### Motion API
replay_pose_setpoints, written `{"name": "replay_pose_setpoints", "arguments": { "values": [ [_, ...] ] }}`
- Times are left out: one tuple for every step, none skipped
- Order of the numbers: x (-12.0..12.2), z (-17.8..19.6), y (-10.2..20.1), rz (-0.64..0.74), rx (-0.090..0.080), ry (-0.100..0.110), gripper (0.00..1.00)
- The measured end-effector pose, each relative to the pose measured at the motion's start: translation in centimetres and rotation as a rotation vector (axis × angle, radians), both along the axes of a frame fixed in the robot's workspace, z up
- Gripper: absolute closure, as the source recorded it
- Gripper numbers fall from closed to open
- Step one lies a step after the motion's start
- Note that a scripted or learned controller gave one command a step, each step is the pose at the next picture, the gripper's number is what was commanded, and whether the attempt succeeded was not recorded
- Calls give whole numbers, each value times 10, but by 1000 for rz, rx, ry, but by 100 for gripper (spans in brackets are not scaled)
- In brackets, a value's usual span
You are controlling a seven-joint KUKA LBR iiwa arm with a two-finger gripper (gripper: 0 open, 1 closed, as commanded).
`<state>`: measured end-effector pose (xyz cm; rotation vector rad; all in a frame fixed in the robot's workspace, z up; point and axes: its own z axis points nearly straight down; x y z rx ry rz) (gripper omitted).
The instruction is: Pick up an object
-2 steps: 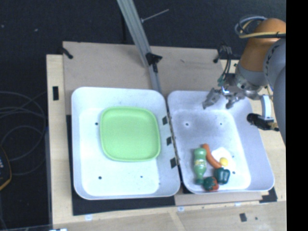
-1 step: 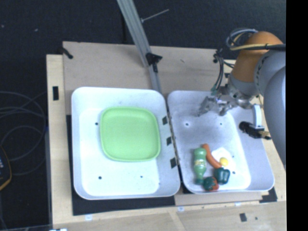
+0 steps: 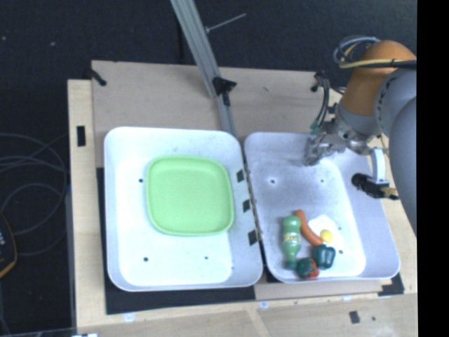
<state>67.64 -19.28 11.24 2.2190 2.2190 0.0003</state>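
Small toy objects lie bunched in the near corner of the right bin point(image 3: 280, 167): a green bottle point(image 3: 291, 239), an orange carrot-like piece point(image 3: 309, 228), a white and yellow fried egg point(image 3: 326, 230), a dark teal pepper point(image 3: 324, 256) and a small dark green and red piece point(image 3: 306, 267). My gripper point(image 3: 315, 152) hangs over the far right part of this bin, well away from the toys, pointing down. The arm's orange band point(image 3: 372, 69) sits above it. Nothing shows between the fingers.
The left bin point(image 3: 126, 258) holds a light green square plate point(image 3: 189, 195). A grey metal pole point(image 3: 200, 44) slants from the top down to the gap between the bins. Black clips point(image 3: 249, 206) line the shared edge.
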Motion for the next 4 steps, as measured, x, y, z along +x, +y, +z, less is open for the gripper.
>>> {"name": "replay_pose_setpoints", "arguments": {
  "values": [
    [9,50,-6,1,1,-3,100],
    [6,95,-9,0,1,-3,100],
    [6,129,-9,0,2,-1,100],
    [-5,140,41,3,3,0,100]
  ]
}}
